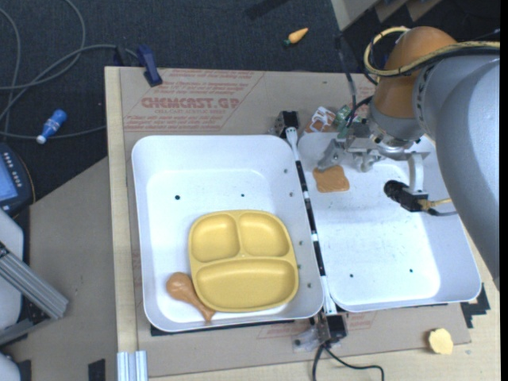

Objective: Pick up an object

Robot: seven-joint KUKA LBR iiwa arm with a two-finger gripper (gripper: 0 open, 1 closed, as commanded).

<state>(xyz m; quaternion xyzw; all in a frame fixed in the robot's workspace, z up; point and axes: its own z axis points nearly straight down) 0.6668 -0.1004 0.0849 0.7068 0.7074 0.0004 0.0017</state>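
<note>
Gripper (343, 155) low in right bin (397, 276), far-left corner, just above tan flat piece (332, 180). Finger opening: cannot tell. Nothing visibly held. Judged 0 of 1 picks done; grasp, lift left.

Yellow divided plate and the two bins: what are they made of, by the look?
Yellow divided plate: looks like moulded plastic, matte to satin, with soft rounded compartment ridges and one even colour. Left bin and right bin: probably thin formed plastic, smooth white with a slight sheen, rounded corners and shallow walls. Exact material can't be confirmed from the picture.
</note>
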